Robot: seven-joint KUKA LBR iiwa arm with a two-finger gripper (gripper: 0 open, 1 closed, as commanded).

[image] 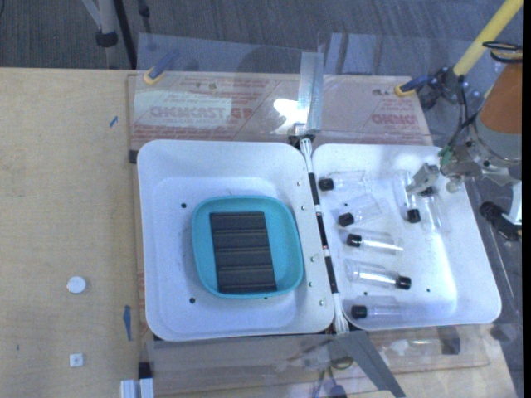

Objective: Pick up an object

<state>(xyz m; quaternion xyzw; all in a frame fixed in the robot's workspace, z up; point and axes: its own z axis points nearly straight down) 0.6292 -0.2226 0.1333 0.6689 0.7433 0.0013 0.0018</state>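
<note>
Several clear vials with black caps lie scattered in the right bin (465, 293). One vial (347, 181) lies at the upper left, another vial (375, 241) in the middle, and a third vial (378, 279) below it. My gripper (425, 179) hangs over the bin's upper right part, reaching in from the right on the grey arm with its orange band (503, 106). Just below the gripper lies a short vial with a black cap (412, 215). Nothing can be seen held in the gripper.
The left bin (162, 222) holds a teal tray (203, 251) with a dark ridged block (242, 252) in it. Clear panels stand behind both bins. A yellow pole (491, 30) and cables run at the upper right. Small white bits lie on the bench at left.
</note>
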